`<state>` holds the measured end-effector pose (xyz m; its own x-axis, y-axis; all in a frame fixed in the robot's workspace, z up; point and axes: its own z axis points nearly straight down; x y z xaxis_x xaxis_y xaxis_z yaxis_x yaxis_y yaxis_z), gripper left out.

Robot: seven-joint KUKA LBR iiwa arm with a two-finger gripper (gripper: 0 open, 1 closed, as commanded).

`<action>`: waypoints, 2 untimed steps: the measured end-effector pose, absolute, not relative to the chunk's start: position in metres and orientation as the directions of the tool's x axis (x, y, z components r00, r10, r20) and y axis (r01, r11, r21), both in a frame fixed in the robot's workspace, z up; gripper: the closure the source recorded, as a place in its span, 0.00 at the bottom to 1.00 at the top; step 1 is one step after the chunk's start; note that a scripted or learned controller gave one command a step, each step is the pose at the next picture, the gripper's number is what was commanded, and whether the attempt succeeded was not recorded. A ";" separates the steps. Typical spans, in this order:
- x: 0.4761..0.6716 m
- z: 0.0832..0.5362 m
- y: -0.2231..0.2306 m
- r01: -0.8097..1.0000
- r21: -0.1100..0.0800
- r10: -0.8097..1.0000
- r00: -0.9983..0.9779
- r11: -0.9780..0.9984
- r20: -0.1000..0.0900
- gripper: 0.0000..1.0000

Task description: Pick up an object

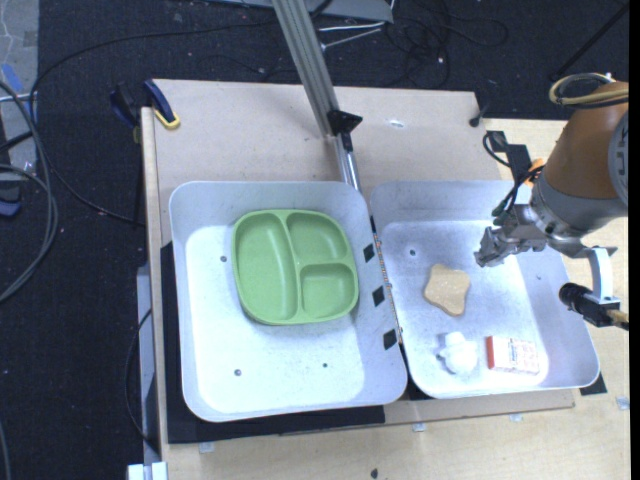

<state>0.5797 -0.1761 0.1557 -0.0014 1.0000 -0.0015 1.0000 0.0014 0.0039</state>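
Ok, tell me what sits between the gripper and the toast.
Nothing: just bare white bin floor separates the gripper from the toast, seen from the overhead camera.

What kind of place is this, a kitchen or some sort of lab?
Most likely a robotics lab: a grey and orange arm reaches over two white bins, loose cables run across the dark floor, and a metal camera pole rises behind the bench.

Robot lab: bench (pixel 250 128), loose cables (pixel 70 198)

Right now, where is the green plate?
The green plate lies in the left bin, toward its back, close to the divide with the right bin that holds the toast.
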 end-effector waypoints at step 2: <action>0.575 0.263 -0.185 1.000 0.006 1.000 -0.002 0.002 -0.002 1.00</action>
